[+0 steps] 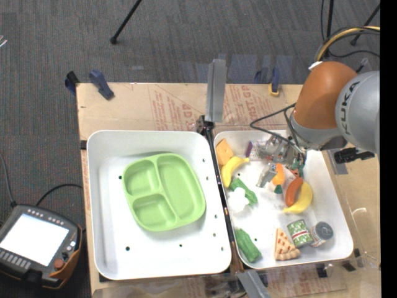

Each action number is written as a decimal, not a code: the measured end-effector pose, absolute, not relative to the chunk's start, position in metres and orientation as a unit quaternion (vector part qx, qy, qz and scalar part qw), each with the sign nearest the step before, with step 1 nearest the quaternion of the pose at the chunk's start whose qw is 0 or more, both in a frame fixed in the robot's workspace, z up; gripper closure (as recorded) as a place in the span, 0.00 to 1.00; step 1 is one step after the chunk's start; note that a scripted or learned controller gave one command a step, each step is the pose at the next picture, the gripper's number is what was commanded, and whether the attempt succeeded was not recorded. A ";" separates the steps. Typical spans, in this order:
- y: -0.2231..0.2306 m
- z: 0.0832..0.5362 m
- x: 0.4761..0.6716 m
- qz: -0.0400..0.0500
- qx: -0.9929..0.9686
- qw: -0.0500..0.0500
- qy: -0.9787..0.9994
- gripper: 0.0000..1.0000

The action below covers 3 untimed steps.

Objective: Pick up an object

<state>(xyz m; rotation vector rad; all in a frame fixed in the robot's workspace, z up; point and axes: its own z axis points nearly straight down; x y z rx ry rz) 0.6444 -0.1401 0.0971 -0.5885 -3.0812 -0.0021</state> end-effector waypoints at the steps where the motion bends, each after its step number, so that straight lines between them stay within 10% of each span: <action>1: -0.134 0.088 0.589 0.000 -0.227 0.000 -0.974 0.00; 2: -0.148 0.087 0.550 0.000 -0.279 0.001 -0.960 0.00; 3: -0.122 0.088 0.602 -0.001 -0.270 0.000 -0.963 0.00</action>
